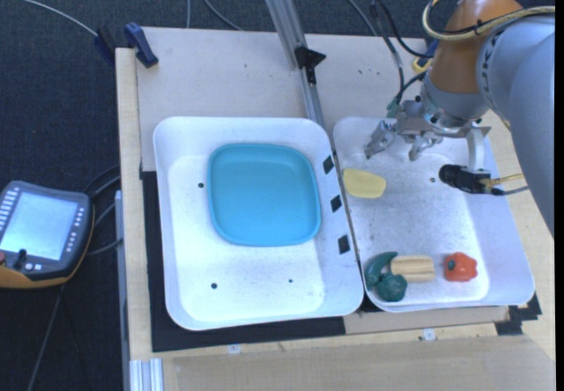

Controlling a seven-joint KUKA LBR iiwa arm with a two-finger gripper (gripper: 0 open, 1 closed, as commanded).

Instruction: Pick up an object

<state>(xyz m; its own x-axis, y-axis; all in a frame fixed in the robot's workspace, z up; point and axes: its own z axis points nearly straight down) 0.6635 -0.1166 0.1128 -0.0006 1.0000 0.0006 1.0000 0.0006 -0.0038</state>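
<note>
The gripper [402,143] hangs over the far end of the right bin [493,231], its metal fingers [377,141] splayed apart and nothing between them, so it reads as released. The closest candidate is the pale yellow piece [363,183], lying flat on the bin floor near the left wall, just nearer than the gripper. It looks like a small, light toy food item, probably smooth plastic or foam with a rounded, tapering outline; a grip across its narrower width should seat better than one along its length, and its low profile means the fingers need to come right down to the floor. Along the near edge lie a green piece [386,276], a tan block [412,268] touching it, and a red-orange tomato-like piece [459,267] just to the right. The left bin [176,231] holds a blue plate [263,194].
</note>
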